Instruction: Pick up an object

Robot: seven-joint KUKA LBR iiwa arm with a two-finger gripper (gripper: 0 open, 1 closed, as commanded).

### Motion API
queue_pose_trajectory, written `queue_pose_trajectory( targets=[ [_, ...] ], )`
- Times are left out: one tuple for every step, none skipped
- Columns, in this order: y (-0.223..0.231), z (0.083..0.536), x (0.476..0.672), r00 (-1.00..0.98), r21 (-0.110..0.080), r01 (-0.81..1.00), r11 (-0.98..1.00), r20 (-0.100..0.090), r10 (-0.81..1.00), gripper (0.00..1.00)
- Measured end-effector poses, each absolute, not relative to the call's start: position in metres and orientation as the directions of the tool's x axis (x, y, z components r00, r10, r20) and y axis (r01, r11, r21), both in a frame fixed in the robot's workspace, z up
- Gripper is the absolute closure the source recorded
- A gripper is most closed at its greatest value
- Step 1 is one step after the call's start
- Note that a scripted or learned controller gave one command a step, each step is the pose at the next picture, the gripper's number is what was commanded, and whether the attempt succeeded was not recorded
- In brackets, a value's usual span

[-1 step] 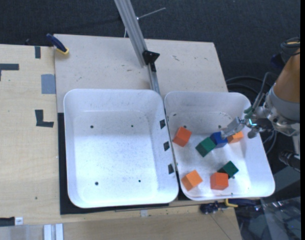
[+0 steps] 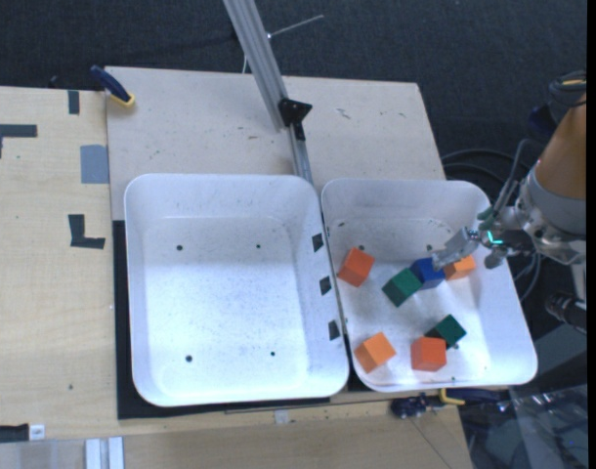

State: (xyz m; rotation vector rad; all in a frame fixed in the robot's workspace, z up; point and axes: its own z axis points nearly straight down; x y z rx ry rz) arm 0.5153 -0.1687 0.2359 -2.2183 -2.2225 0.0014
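Looking down at the bench from my remote feed. Arm (image 2: 562, 179) comes in from the right side, orange band showing, and the gripper (image 2: 461, 247) sits low over the right bin (image 2: 503, 360), right by the blue block (image 2: 428, 272). Honestly can't tell from this angle what state the gripper is in, it's too small and blurry there.

Right bin contents: the blue block touches a green block (image 2: 403, 285) on its left, and a small orange block (image 2: 460, 268) sits just beside it on the right. Another orange block (image 2: 356, 267) is near the bin's left wall. Toward the front there's an orange block (image 2: 375, 351), a reddish-orange block (image 2: 428, 354), and a dark green block (image 2: 447, 330) touching that one.

Left bin (image 2: 142, 291) just has a few dark specks. No readable writing or labels anywhere.
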Motion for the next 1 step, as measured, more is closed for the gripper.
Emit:
queue_pose_trajectory(
  targets=[
    [-0.1719,0.1910,0.5103,0.000,-0.006,1.000,0.000,0.000,1.000,0.00]
  ],
)
